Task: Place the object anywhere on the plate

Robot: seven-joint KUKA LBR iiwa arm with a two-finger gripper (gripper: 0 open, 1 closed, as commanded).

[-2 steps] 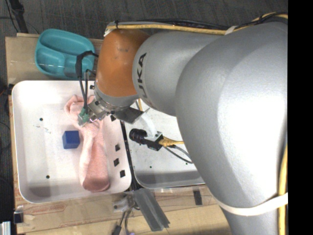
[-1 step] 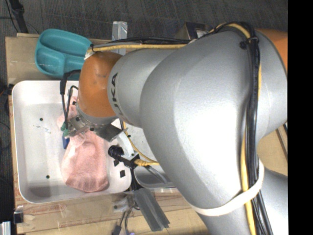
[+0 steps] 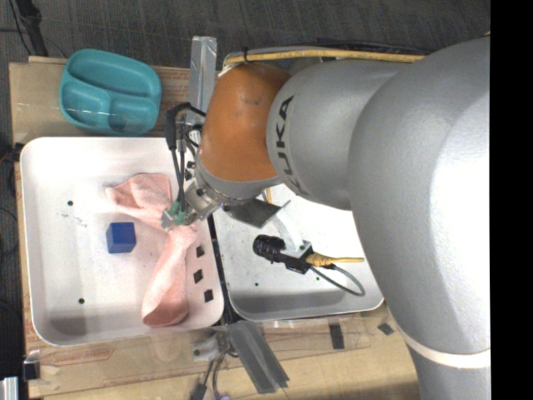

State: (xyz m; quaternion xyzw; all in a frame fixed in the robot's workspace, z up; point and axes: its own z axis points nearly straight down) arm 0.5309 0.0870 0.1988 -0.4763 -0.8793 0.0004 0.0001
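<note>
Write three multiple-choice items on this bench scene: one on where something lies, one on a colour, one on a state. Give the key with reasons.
1. Where does the blue cube lie?
A. in the left bin
B. in the right bin
C. on the teal plate

2. What colour is the cloth?
A. green
B. pink
C. yellow

3. How does the teal plate stand with regard to the bins?
A. inside the right bin
B. under the cloth
C. outside them, on the bench beyond the left bin's far edge

Key: 1 A, the cube rests on the left bin's white floor. 2 B, the crumpled cloth below the tool is pink. 3 C, the plate sits beyond the bin's rim.
</note>
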